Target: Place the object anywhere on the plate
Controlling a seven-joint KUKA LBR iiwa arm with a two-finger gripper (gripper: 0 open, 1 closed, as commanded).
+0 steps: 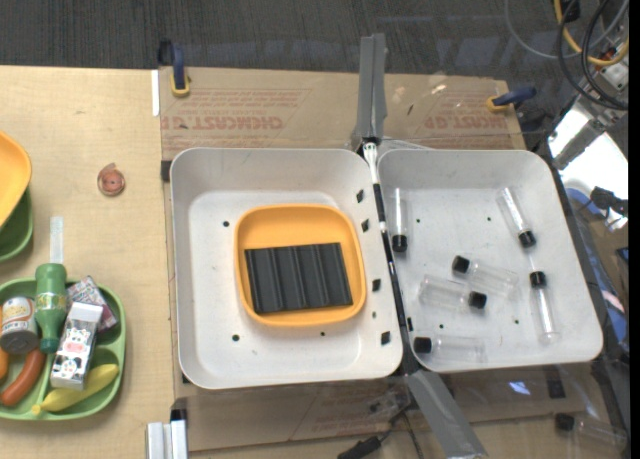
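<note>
Left bin (200, 347): a shallow white tray on the surface (90, 117), touching the right bin along its 3 o'clock edge.
Plate (298, 228): orange-yellow with rounded corners, near the left bin's centre; a dark grey ribbed slab (298, 278) lies on it – covering most of its well, toward 6 o'clock.
Right bin (570, 347): white, holding several clear tubes with black caps, spread out and lying flat.
Tubes: one (397, 217) along the 9 o'clock wall, one (516, 215) toward 1 o'clock, one (541, 302) toward 4 o'clock, others (455, 292) near the centre and 7 o'clock – none of them on the plate.
Pincer: I cannot tell whether it is apart or together.
Far left of the surface: a green tray (95, 387) of toy food at 8 o'clock, an orange bowl (10, 182) at 9 o'clock.
</note>
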